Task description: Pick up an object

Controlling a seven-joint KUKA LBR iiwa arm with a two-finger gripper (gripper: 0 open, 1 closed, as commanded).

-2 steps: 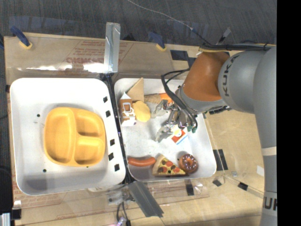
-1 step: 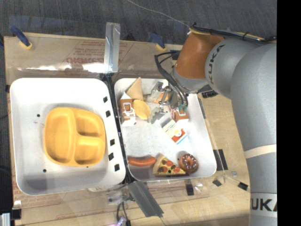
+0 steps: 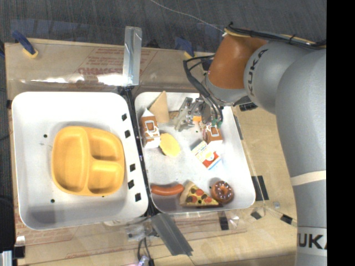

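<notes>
- Here, you are looking down at a slant on two shallow white bins set side by side on a cardboard-covered bench (image 3: pixel 266 148).
- The left bin (image 3: pixel 33 110) holds one yellow divided tray (image 3: pixel 87 160) near its centre, with bare white floor all round it, widest toward 12 and 6 o'clock.
- The right bin (image 3: pixel 239 165) is the crowded one.
- Your arm (image 3: pixel 288 87) comes in from 3 o'clock, and its gripper (image 3: pixel 194 115) sits low in the right bin's 12 o'clock half, close to the far wall.
- The metal fingers (image 3: pixel 184 117) show a gap between them, with nothing held that you can see.
- A tan wedge (image 3: pixel 160 107) lies at 9 o'clock of the gripper, just beside it; a small brown-and-white carton (image 3: pixel 150 128) lies at 8 o'clock, against the dividing wall.
- A yellow disc (image 3: pixel 170 145) sits at 7 o'clock, mid-bin.
- An orange-topped carton (image 3: pixel 212 133) is at 4 o'clock, just beside the gripper; a white-and-red box (image 3: pixel 208 156) lies below it.
- Along the near wall sit a sausage (image 3: pixel 166 189), a pizza slice (image 3: pixel 198 196) and a chocolate doughnut (image 3: pixel 222 191), touching or almost so.
- The barest floor in the right bin lies toward 3 o'clock, between the box and the right wall.
</notes>
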